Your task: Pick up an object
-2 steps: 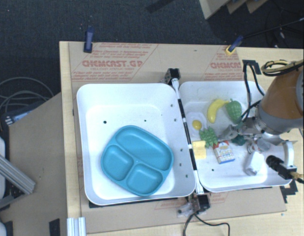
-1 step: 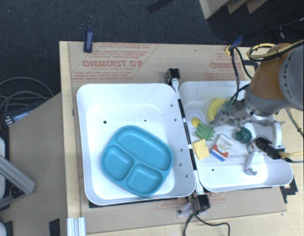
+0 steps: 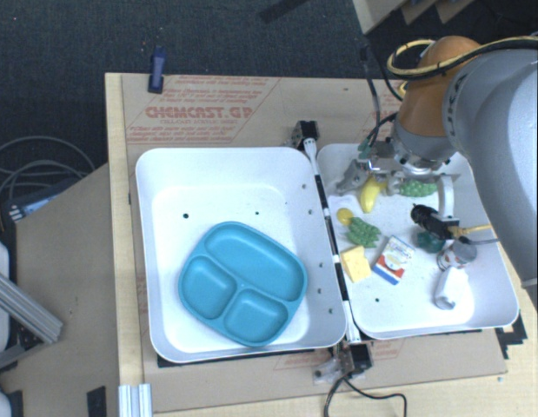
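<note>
The yellow banana-shaped toy (image 3: 369, 198) sits directly under your claw (image 3: 373, 179) at the right bin's (image 3: 490, 307) far left corner, long axis pointing toward you, though I cannot tell the claw's opening.

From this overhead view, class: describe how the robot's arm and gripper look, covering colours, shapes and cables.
The arm is bulky, rounded and grey, with an orange band above the wrist. Yellow and black cables loop beside the band. The gripper is small, metallic grey.

Tray (image 3: 242, 281) in L bin (image 3: 164, 176); small items (image 3: 373, 250) in R bin (image 3: 486, 307).
</note>
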`<control>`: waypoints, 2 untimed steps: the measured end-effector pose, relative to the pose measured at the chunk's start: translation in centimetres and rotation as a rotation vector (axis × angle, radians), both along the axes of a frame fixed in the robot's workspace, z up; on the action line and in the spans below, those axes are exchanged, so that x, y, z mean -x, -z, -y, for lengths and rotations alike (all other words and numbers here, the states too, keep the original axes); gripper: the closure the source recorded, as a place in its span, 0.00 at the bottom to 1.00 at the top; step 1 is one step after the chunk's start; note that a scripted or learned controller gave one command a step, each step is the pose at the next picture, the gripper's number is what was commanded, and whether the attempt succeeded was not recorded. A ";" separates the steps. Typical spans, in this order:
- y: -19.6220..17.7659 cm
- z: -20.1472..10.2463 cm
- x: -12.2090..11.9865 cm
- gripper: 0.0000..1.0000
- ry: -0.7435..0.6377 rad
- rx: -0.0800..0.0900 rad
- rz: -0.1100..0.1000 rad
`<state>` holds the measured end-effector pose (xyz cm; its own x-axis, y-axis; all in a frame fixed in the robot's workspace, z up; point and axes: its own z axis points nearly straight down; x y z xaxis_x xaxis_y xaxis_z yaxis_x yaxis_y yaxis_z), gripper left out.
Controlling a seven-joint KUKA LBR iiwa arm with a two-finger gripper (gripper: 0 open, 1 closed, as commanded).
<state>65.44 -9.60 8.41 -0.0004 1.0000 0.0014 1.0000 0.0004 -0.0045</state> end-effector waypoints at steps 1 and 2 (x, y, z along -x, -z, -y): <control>-0.9 0.1 0.1 1.00 0.002 0.001 -0.007; -10.2 -3.9 7.3 1.00 -0.001 0.000 0.005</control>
